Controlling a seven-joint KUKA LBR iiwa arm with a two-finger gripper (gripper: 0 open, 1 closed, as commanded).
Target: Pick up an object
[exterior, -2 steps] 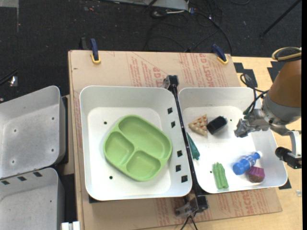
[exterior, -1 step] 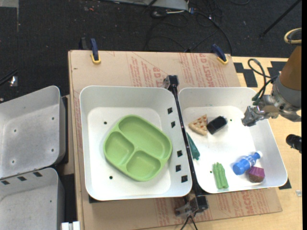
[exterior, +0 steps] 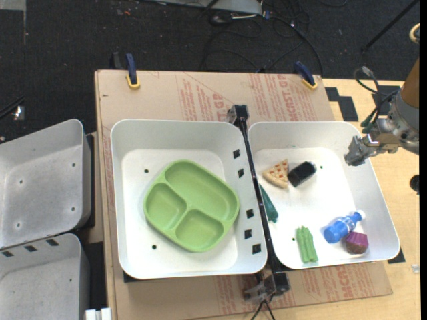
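The right bin (exterior: 373, 185) holds a pizza slice (exterior: 276, 175), a black block (exterior: 301, 173), a dark green stick (exterior: 268, 205), a light green ridged piece (exterior: 306, 244), a blue bottle (exterior: 341, 227) and a purple object (exterior: 356, 242). My gripper (exterior: 355, 152) hangs over the bin's upper right rim, apart from all of them, with nothing seen in it.
The left bin (exterior: 127, 179) holds a green divided plate (exterior: 192, 205). A black divider (exterior: 252, 192) runs between the bins. Two white trays (exterior: 40, 172) lie off the bench at the left. Clamps (exterior: 132, 72) grip the board's far edge.
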